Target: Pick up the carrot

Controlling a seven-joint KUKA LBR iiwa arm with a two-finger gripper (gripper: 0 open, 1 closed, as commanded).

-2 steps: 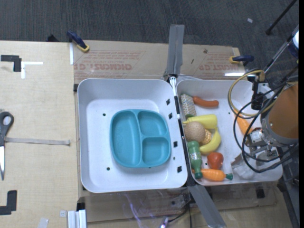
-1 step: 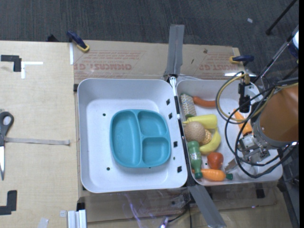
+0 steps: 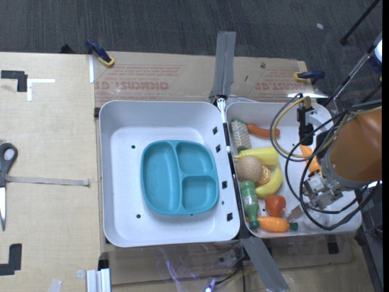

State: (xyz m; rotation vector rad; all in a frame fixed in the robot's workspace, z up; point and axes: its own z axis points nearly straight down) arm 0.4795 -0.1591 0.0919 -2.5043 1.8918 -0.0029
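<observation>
At the near edge of the right bin lies a carrot, orange, its green tip pointing right, touching the bin's front wall. Just behind it stands a small red tomato, and to its left a green bottle lies lengthwise along the bin's left wall. Further back a banana curves around a tan, round fruit; a 2nd yellow piece sits just behind that. An ear of corn rests near the far left corner, and a 2nd carrot, thinner and redder, lies beside it toward the far wall.

The gripper hangs low over the right part of this bin, well apart from the near carrot. Cables loop across it and the orange band covers what is above, so I cannot tell how its jaws stand. An orange scrap beside the cables is too hidden to name.

The left bin holds a blue plate with 3 compartments. On the counter at far left, scissors are cut off by the edge. Beyond the bins, 2 clamps pin cardboard.
</observation>
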